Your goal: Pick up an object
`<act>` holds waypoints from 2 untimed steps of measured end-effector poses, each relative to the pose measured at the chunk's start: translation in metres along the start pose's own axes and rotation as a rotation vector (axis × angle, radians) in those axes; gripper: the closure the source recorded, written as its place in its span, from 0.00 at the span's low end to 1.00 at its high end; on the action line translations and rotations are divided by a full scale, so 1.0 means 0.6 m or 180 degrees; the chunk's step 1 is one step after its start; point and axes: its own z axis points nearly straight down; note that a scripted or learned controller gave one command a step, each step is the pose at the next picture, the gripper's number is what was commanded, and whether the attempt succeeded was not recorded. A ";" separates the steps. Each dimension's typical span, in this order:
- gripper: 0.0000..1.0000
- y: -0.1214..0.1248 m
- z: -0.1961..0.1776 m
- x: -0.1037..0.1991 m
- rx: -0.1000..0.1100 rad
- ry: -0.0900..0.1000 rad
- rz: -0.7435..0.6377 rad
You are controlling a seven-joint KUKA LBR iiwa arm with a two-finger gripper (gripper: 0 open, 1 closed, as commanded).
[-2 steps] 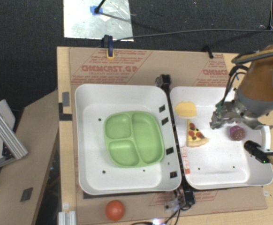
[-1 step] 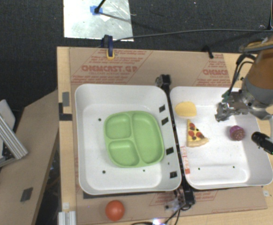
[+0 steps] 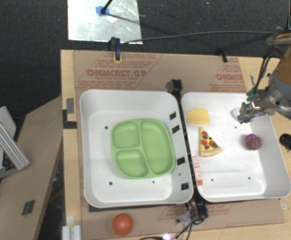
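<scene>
From the camera up above, the grey arm [image 3: 288, 86] with the orange band is reaching in from the right and hanging over the right bin [image 3: 265, 186]. Its gripper [image 3: 244, 115] is hovering near the back of that bin, and I cannot tell how it is set, because it is small and dark against the white. Nothing is showing in its grip. Three things are lying in the right bin: a yellow lump [image 3: 198, 116] near the back left, a toy pizza slice [image 3: 208, 143] just in front of it, and a purple ball [image 3: 252, 142] off to the right, well apart from the slice. The ball is sitting nearest the gripper, a little in front of it, so I am guessing that is the thing to grab. The left bin [image 3: 93, 184] is holding a green tray [image 3: 142, 148] with three sections. An orange ball [image 3: 122, 224] is sitting on the bench in front of the bins. The ball looks round and smooth, so it could roll away if it gets nudged from one side. The pizza slice is lying flat, so a grab could slide right over it.
</scene>
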 end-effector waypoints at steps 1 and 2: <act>1.00 -0.002 0.023 0.085 0.0014 0.0008 -0.0013; 1.00 -0.006 0.012 0.165 0.0011 0.0009 -0.0017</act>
